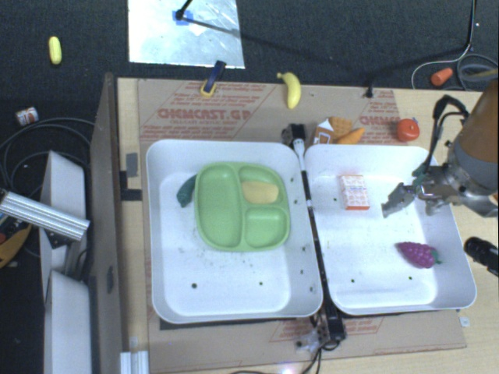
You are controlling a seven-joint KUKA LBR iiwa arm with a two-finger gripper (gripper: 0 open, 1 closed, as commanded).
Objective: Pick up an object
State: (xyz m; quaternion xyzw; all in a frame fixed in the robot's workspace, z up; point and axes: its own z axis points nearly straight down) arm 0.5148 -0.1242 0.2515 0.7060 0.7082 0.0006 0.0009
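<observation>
My gripper (pixel 405 197) hangs over the right bin (pixel 390 298), near its right wall. It comes in from the grey arm at the right edge. A small red and white box (pixel 355 192) lies to its left, apart from it. A purple bunch of grapes (pixel 417 254) rests below the gripper, toward the bin's front right. I see nothing held at the gripper's tip.
The left bin (pixel 226 294) holds a green divided plate (pixel 238 209) with a yellow item (pixel 260 191) in one compartment, and a dark green item (pixel 185 190) beside the plate. A banana (pixel 291 89), orange items (pixel 343 132) and a red ball (pixel 407 130) lie behind the bins.
</observation>
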